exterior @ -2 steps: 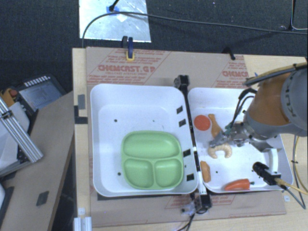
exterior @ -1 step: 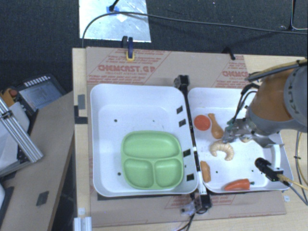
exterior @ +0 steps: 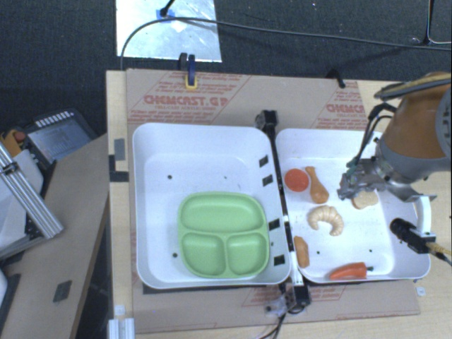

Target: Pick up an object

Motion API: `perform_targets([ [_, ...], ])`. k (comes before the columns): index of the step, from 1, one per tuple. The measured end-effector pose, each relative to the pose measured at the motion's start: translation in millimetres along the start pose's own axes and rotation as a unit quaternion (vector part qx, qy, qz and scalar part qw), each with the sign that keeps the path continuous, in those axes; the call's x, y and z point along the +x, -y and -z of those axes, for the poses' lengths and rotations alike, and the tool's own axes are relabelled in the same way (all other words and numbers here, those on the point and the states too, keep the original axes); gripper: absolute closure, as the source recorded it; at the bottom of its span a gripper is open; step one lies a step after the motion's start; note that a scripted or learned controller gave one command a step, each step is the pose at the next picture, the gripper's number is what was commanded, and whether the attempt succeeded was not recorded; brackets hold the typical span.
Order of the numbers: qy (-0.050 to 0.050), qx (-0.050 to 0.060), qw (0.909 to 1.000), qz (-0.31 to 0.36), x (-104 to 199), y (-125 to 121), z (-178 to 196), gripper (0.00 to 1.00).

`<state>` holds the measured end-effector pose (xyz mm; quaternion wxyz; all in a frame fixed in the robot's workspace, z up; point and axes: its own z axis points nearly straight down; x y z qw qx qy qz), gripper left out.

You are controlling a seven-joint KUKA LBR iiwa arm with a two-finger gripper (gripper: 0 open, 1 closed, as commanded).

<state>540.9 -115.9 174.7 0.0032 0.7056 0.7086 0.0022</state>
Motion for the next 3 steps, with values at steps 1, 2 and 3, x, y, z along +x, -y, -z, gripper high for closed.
perform_targets([
  [1,0.000,0.001,1.0000,0.000,0,-2,38,1.00],
  [2,-0.002,0.003,1.0000,0.002,44,-4,36,1.00],
  [3,-0.002,0.003,1.0000,0.003,98,0,31,1.00],
])
